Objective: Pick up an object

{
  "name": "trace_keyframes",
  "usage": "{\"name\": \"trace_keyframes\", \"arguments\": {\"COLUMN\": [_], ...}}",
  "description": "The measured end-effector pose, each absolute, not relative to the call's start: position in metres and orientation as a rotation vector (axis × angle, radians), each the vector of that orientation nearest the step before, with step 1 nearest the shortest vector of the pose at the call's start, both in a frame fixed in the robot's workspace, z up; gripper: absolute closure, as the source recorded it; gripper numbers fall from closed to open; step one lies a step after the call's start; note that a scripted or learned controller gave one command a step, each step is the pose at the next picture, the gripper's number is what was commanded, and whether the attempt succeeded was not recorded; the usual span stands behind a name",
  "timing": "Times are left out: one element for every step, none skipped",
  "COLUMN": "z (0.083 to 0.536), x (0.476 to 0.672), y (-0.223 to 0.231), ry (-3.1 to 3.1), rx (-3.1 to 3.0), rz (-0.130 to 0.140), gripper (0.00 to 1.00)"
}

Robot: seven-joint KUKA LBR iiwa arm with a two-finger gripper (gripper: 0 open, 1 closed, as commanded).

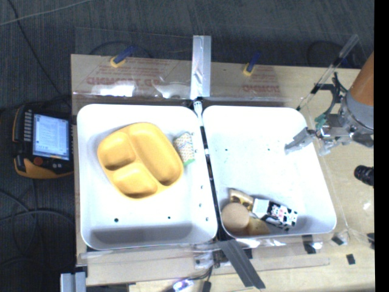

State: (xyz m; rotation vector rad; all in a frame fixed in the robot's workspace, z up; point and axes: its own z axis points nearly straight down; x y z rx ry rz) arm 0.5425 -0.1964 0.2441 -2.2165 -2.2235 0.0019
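Wooden bench (304,81): printed writing unreadable; claw (298,142) over right bin (261,126).

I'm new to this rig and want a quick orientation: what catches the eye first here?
The yellow tray stands out, filling much of the left bin, with a small patterned item at its right edge. In the right bin, a cluster of small objects sits at the near edge, while the gripper hovers over that bin's right side.
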Motion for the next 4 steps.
{"name": "trace_keyframes", "arguments": {"z": [0.093,0.091,0.089,0.1], "x": [0.586,0.601,0.604,0.605], "y": [-0.184,-0.197,-0.18,-0.18], "ry": [-2.197,-1.792,-1.501,-1.505], "rx": [-2.245,-2.575,-2.77,-2.771], "rz": [0.003,-0.017,-0.009,-0.005], "gripper": [0.0,0.0,0.0,1.0]}}
